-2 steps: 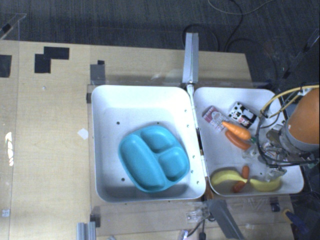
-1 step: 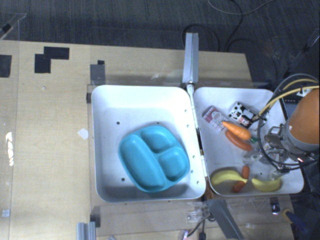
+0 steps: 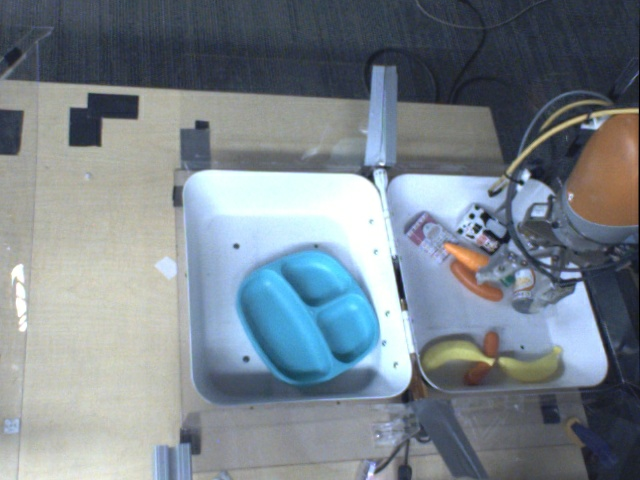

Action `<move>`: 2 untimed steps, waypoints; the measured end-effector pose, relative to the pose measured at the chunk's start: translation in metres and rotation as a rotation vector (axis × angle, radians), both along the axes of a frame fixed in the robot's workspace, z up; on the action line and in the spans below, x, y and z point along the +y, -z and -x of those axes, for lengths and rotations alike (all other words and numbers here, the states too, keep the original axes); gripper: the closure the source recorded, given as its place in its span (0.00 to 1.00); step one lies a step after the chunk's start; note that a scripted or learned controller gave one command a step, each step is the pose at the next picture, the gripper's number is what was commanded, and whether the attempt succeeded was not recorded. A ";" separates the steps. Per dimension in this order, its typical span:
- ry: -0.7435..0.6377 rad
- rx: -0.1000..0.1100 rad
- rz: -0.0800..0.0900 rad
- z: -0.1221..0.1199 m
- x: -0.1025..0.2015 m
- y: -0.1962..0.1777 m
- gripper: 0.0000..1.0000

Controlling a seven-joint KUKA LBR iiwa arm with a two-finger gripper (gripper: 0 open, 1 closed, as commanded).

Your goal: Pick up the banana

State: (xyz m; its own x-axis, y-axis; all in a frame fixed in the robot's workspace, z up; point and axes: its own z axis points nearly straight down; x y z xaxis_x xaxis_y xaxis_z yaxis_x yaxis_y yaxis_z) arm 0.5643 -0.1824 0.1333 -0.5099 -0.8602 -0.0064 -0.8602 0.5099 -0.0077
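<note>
Two yellow bananas lie along the near wall of the right bin (image 3: 596,320): one (image 3: 450,353) at the near left corner, the other (image 3: 530,366) to its right. Small red pieces (image 3: 484,358) sit between them. My gripper (image 3: 525,286) hangs over the middle right of that bin, behind the bananas and apart from them, its tip close to an orange carrot (image 3: 470,268). Nothing shows between its fingers.
A blue divided plate (image 3: 306,315) lies in the left bin (image 3: 215,268). At the back of the right bin are a pink-and-white packet (image 3: 428,234) and a small black-and-white object (image 3: 480,225). The arm's orange band (image 3: 606,173) and cables overhang the bin's right side.
</note>
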 end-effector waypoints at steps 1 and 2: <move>0.004 -0.007 0.002 0.066 -0.022 0.033 0.00; -0.026 -0.016 0.005 0.069 -0.021 0.042 0.00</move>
State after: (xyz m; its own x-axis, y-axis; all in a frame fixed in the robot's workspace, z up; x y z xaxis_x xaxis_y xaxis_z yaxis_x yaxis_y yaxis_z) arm 0.4954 -0.2038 0.0917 -0.4875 -0.8731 -0.0105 -0.8728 0.4876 -0.0238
